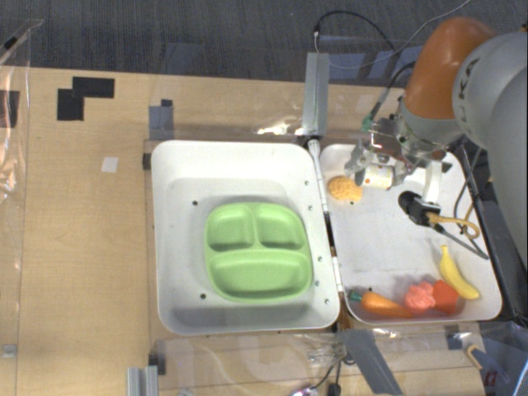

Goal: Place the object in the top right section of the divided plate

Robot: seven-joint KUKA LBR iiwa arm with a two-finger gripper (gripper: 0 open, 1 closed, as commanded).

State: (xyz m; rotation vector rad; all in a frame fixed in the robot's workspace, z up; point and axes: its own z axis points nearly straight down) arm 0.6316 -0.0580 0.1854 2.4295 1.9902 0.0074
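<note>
The gripper (365,174) hovered in the right bin (388,246) just beside a tan cookie-like object (345,190), finger state indiscernible; the grasp seemed pending, then transfer to the green divided plate (257,250).

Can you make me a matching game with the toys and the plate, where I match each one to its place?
Things:
1. green divided plate
2. banana
3. carrot
4. tan round cookie-like piece

Places:
A. near corner of the right bin, by the wall between the bins
B. middle of the left bin
C. far part of the right bin, near the gripper
D. right side of the right bin, beside the red and pink toys

Pairs: 1-B, 2-D, 3-A, 4-C
</note>
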